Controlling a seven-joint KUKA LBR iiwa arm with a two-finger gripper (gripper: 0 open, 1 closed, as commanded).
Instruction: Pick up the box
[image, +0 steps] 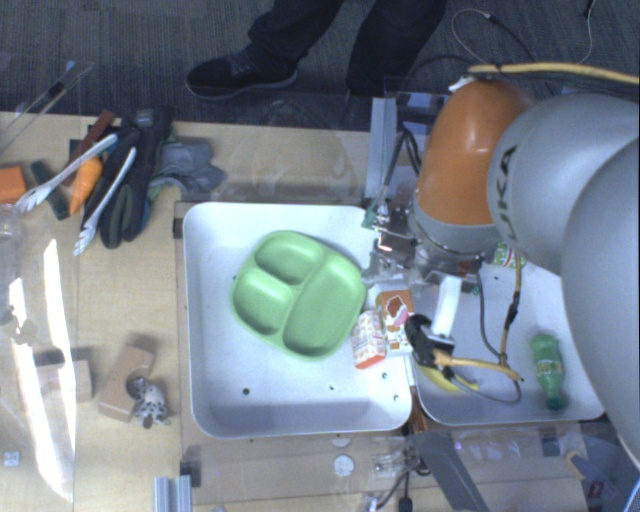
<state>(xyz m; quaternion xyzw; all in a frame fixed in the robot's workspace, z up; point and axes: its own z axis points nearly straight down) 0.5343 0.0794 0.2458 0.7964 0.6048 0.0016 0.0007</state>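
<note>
Box (398, 318): small orange-and-white carton at the right edge of the left bin, lower middle of the frame, just beside a pouch; it looks light and thin-walled, likely to dent, so take it across its short flat sides
Arm (560, 180): one, grey with an orange band, upper right of the frame
Bins: two, the left bin (215, 395) and the right bin (575, 405)
Plate (298, 291): one, green, three compartments, middle of the left bin
Bottle (547, 372): one, green, in the right bin
Pouch (369, 340): one, red and white, touching the box
Gripper (400, 255): just above the box; I cannot tell its state
</note>
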